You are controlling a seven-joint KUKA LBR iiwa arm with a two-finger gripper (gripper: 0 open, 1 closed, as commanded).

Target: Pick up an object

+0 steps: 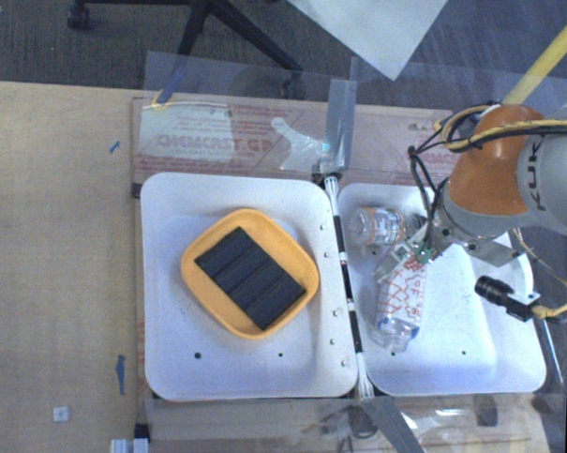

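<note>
**Bench inventory: two bins, arm over the right one**

Where the arm enters from the right of the frame, its orange band [487,173] sits over the upper part of the right bin [502,367], and the gripper [416,250] reaches down toward that bin's left-centre. Gripper state: cannot be told from this angle, the tip being small and partly merged with what lies under it.

Item 1: clear plastic bottle with a red-patterned label [400,296], lying on its side in the right bin, running from the gripper tip toward the lower centre; it appears to touch the tip.

Item 2: clear crumpled container [375,225], upper left of the right bin, just beside the gripper.

Item 3: yellow tray [199,288] holding a dark ridged slab [249,278], centre of the left bin [172,207].
</note>
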